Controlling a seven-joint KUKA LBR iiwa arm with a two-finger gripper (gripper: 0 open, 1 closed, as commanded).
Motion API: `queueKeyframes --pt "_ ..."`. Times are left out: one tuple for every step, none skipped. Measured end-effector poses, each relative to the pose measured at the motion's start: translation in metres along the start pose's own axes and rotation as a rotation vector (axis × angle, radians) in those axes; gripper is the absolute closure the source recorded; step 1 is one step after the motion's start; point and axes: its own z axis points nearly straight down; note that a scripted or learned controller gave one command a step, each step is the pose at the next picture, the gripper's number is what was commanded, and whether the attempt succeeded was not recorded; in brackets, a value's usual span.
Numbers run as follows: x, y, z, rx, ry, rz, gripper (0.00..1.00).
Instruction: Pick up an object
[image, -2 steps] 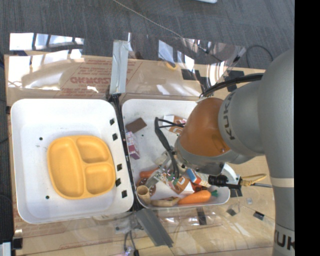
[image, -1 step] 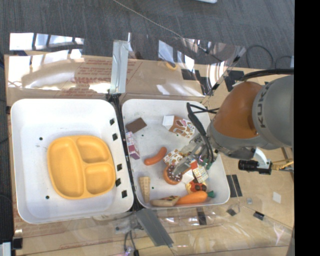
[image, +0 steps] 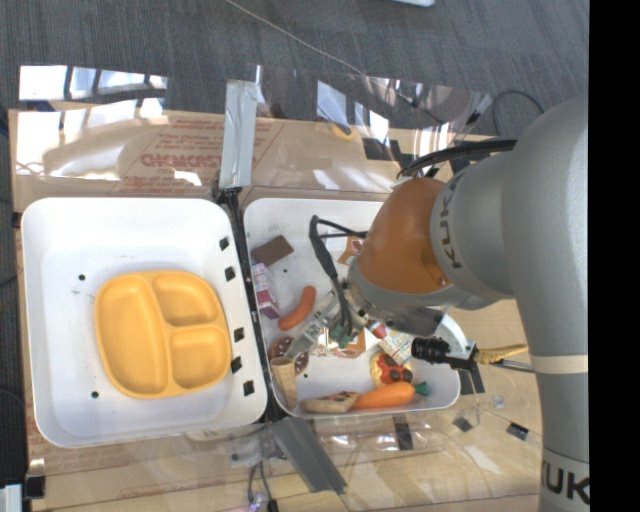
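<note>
The right bin (image: 300, 212) holds several toy foods. A red-brown sausage (image: 297, 308) lies near its left side, with a brown block (image: 272, 249) above it and a small pink-purple packet (image: 263, 290) against the left wall. An orange carrot (image: 385, 397) and a tan bread piece (image: 330, 403) lie along the front wall. My gripper (image: 328, 328) is down in this bin, just right of the sausage and over a cluster of small items. The orange wrist band (image: 405, 240) and grey arm hide the bin's right half.
The left bin (image: 50, 230) contains a yellow divided plate (image: 160, 332). A black divider edge (image: 243, 300) separates the two bins. Cardboard and grey tape (image: 235, 135) lie behind them. Black cables (image: 325, 255) loop off the wrist over the right bin.
</note>
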Motion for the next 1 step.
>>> queueKeyframes --pt "0.0010 0.0026 -0.0107 -0.002 0.006 -0.008 1.00"
